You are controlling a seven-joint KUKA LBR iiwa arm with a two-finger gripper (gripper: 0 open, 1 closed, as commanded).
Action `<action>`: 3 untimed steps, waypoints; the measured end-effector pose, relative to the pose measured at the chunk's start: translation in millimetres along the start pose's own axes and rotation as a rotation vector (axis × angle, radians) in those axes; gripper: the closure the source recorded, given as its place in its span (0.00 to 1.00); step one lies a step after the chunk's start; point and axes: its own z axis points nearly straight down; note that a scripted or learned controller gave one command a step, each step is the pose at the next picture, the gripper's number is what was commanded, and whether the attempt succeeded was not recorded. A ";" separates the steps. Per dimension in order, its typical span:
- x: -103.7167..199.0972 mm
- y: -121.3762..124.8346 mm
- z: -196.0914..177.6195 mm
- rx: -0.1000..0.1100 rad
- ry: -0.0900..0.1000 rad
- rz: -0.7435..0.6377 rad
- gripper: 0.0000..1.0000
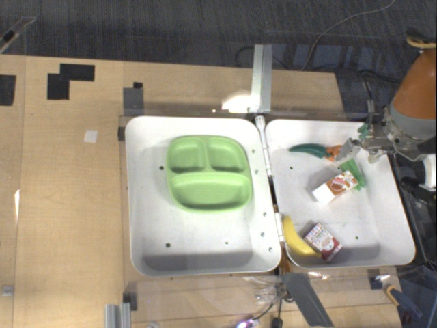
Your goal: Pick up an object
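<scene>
The right bin (374, 219) holds several small items. A teal curved piece (311, 150) lies at the back beside a small orange piece (333, 154). A green item (353, 171) sits just above a red and white carton (338, 185). A yellow banana (295, 236) and a red snack packet (321, 240) rest near the front left corner. My gripper (364, 149) hangs over the bin's back right area, just above the green item and beside the orange piece. It looks open, with nothing between its fingers.
The left bin (150, 238) carries a green divided plate (207, 171). A metal divider post (262, 74) stands behind the two bins where they meet. Cables run across the dark floor at the back right.
</scene>
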 end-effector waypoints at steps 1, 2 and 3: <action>-7.7 2.4 57.8 -0.004 -0.001 0.023 0.00; 7.4 49.0 58.8 0.037 0.002 0.124 0.00; 12.6 60.0 43.9 -0.006 -0.004 0.118 1.00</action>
